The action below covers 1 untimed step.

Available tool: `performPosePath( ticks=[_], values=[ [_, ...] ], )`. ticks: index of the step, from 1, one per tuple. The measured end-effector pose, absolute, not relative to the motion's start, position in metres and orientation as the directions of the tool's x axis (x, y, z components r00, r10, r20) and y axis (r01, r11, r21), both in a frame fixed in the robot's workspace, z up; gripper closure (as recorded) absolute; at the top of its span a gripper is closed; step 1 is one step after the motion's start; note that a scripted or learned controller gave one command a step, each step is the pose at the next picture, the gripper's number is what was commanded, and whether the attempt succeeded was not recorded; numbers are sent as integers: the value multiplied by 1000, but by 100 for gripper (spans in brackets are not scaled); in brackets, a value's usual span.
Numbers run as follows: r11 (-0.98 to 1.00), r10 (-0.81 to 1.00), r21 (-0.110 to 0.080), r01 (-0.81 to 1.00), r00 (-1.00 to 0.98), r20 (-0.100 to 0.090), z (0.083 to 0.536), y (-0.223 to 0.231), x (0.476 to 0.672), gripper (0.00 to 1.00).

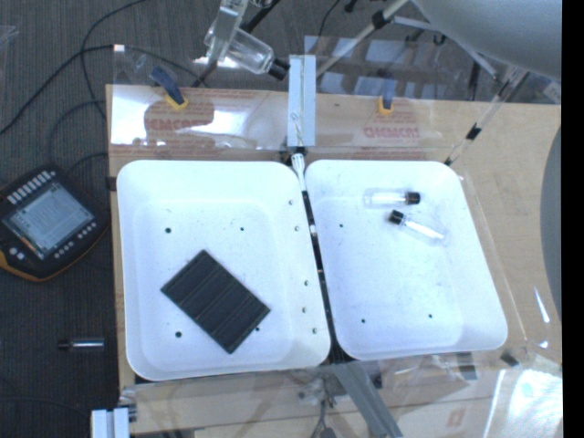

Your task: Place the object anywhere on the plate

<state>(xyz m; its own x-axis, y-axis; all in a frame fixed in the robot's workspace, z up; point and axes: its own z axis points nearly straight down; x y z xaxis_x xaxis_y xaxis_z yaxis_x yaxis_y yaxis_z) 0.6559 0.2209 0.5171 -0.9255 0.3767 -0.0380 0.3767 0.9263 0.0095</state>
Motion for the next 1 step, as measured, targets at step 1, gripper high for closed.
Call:
performPosePath(
  ticks=[1],
  values=[
    [926, 378, 11, 378, -925, -42, 527, 221, 657, 100]
  ],
)
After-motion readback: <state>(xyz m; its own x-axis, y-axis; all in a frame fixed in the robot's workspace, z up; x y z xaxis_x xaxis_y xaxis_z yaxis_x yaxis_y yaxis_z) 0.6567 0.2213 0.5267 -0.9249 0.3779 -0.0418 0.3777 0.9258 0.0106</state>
